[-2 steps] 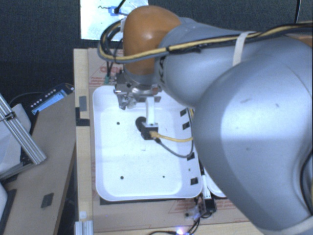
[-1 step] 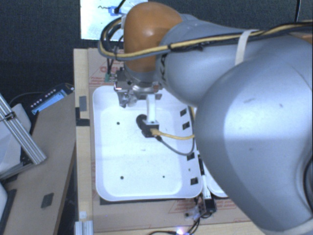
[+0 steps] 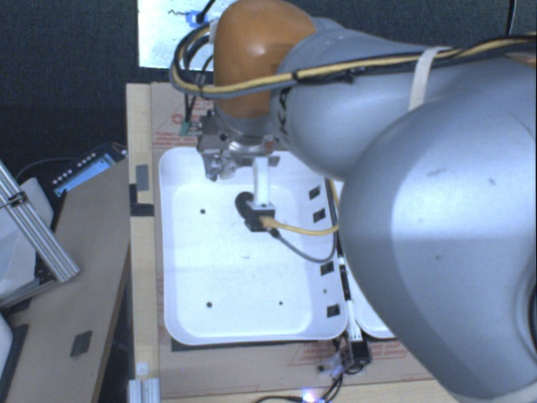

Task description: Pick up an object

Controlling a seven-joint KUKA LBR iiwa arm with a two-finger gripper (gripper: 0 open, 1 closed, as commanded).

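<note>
The grey arm (image 3: pixel 436 183) reaches in from three o'clock and covers most of the scene, its orange band (image 3: pixel 252 49) up at twelve. Below the band, the gripper (image 3: pixel 216 170) hangs over the left bin (image 3: pixel 180 250), close to the bin's rim at about eleven o'clock. From here I cannot tell whether it is open or closed, nor whether it holds anything. I also cannot tell where the thing to be picked lies. The white floor carries three small dark dots (image 3: pixel 203 212), at ten, seven and five o'clock. The arm hides most of the right bin (image 3: pixel 377 327); a corner of it peeks out at five o'clock. A white paper sheet (image 3: pixel 168 32) hangs at eleven.
</note>
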